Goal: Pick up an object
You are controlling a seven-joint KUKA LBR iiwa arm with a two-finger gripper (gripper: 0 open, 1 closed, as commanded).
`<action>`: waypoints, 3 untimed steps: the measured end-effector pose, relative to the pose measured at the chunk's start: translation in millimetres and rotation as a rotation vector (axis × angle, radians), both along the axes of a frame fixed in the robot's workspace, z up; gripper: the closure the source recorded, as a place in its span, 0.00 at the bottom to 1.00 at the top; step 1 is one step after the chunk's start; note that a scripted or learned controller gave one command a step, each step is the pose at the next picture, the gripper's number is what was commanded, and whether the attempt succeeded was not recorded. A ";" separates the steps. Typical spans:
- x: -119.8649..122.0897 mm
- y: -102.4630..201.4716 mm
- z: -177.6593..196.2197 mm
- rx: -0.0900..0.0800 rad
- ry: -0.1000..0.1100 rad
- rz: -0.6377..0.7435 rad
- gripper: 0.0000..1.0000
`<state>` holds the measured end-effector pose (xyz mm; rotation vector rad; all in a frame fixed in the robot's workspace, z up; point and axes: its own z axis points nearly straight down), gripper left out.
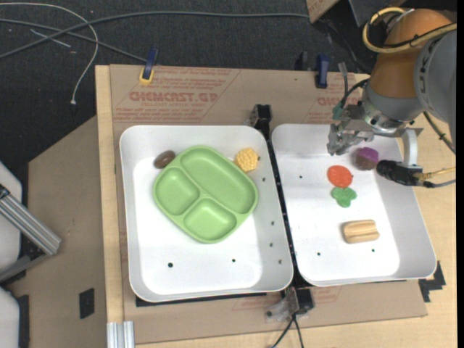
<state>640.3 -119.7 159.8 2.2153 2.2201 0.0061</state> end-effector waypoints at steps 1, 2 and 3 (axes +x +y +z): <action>6.0 -2.1 64.8 -0.001 -0.002 -0.001 1.00; 7.3 -2.1 105.2 0.000 0.000 -0.001 1.00; -21.5 48.9 90.9 0.004 0.011 0.002 1.00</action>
